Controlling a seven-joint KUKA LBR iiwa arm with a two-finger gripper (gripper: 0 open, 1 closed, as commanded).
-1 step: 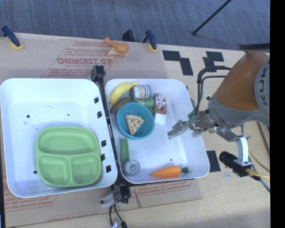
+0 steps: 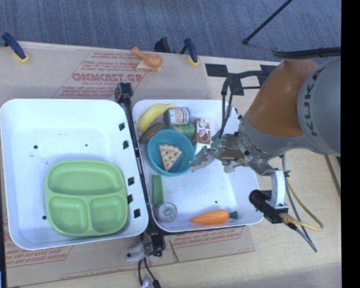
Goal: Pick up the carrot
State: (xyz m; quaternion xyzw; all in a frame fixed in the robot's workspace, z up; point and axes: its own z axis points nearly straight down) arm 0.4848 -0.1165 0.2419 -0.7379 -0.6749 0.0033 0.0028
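— While the grey arm [image 2: 288, 116] reaches in over the table [image 2: 186, 71], where does the carrot [image 2: 210, 218] lie?

— Flat on the floor of the right bin [image 2: 228, 191], close to that bin's near edge and toward its near right corner, orange body pointing left and green top to the right. Nothing touches it.

— And the tool [image 2: 209, 153]?

— It hangs over the middle of the right bin, just beside the blue bowl [image 2: 170, 152], well apart from the carrot. Its metal fingers [image 2: 199, 159] point toward the bowl. I cannot tell how far they are spread, and I see nothing between them.

— What else sits in that bin?

— The bowl carries a pizza slice [image 2: 169, 156]. Along the far edge lie a banana [image 2: 153, 116], a small can [image 2: 179, 115] and a carton [image 2: 203, 132]. At the near left corner a silver can [image 2: 166, 211] stands, with a green stick [image 2: 158, 189] just above it along the left wall.

— The left bin [image 2: 24, 137]?

— A green divided plate [image 2: 87, 197] rests near its near edge.
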